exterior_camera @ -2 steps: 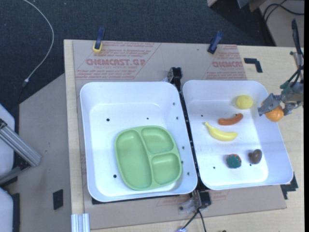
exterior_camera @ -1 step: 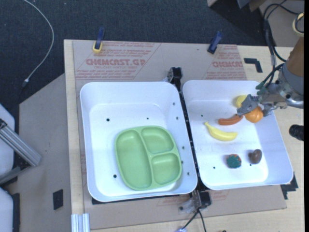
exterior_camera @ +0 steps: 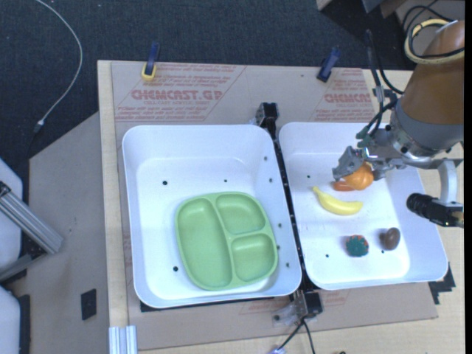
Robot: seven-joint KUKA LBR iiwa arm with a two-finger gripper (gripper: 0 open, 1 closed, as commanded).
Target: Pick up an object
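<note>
Four small things lie in the right white bin [exterior_camera: 420, 268], and only one of them is at the hand. Nearest to the camera are a teal and red ball-like toy [exterior_camera: 358, 246] and, just beside it, a brown rounded lump [exterior_camera: 390, 237]. A little farther lies a yellow plastic banana [exterior_camera: 338, 203], its long axis running from upper left to lower right. Just behind the banana is the orange round fruit toy [exterior_camera: 358, 179], and the hand [exterior_camera: 357, 169] is directly over it, its grey fingers [exterior_camera: 344, 165] down at the toy's top and left side. Whether they are clenched on it or released, I cannot tell. The move seems to turn on this: the orange toy sits under the hand, with the banana close in front. In the left white bin [exterior_camera: 147, 146] rests a green divided plastic plate [exterior_camera: 221, 238], well apart from the hand.
</note>
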